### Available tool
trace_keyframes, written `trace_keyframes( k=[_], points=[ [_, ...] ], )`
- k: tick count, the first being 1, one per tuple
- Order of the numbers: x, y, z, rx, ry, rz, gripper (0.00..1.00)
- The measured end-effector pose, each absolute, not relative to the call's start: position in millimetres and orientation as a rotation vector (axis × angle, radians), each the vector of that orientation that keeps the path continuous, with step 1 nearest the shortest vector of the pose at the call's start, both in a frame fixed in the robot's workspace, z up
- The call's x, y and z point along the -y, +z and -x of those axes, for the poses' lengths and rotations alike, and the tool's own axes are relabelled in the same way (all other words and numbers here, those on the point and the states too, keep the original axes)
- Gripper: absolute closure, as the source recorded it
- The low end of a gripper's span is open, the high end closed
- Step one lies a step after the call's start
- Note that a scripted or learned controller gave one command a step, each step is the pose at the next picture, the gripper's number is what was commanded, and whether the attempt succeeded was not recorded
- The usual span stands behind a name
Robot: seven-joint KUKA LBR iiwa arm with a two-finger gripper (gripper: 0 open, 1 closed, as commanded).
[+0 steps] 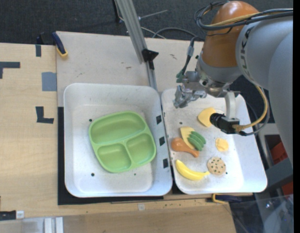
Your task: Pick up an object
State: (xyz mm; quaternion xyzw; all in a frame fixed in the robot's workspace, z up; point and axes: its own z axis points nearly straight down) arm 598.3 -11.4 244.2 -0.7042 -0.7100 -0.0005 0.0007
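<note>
Six toys (198, 149) bunched in right bin (251, 178) | my pincer (181, 100) up top, can't tell its state | might grab air or nudge two

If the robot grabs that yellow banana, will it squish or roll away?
The banana looks like smooth molded toy plastic, so it probably stays stiff and feels light. Its curved shape lies flat in the right bin, so it likely spins or slides rather than rolls. The glossy skin might slip between the gripper fingers.
</note>
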Motion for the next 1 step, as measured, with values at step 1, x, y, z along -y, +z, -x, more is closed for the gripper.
trace_keyframes(
  k=[1],
  points=[
    [-40.9,227.1,-602.4,2.227,0.003,2.211,1.0]
  ],
)
